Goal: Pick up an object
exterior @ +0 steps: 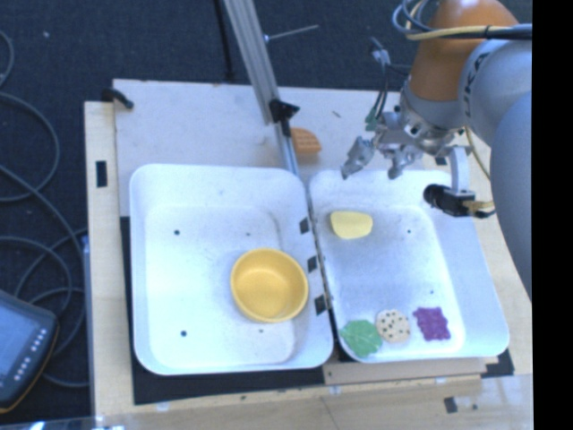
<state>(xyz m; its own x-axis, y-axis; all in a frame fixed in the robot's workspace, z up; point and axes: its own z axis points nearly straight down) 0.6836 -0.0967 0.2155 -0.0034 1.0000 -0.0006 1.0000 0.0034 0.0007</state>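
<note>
Bench (179, 124): bears two shallow white bins side by side. Left bin (161, 204): holds a yellow bowl (269, 284), upright, toward its near right part. Right bin (466, 285): holds four small items, well apart from the bowl. Arm (466, 52): grey with orange band, reaches in from the right, wrist above the far edge of the right bin. Gripper (376, 161): hangs over that far rim with both fingers spread apart and nothing between them; no contact with any item. Nearest candidate: pale yellow lump (351, 225), lying flat in the far left part of the right bin, just below and slightly left of the fingertips. Remaining candidates, in a row along the near edge of the right bin: green piece (361, 337), purple piece (432, 322), round speckled cookie (392, 326), the green one and the cookie touching or nearly so. Orange item (305, 142): outside the bins, on the bench beside the slanted metal post (255, 61). Step in hand, by judgement: approach, before any grasp. Next move, by judgement: align over the yellow lump, descend until the fingers straddle it, close, lift. Risk: low, rounded shape liable to slip from a shallow pinch.
</note>
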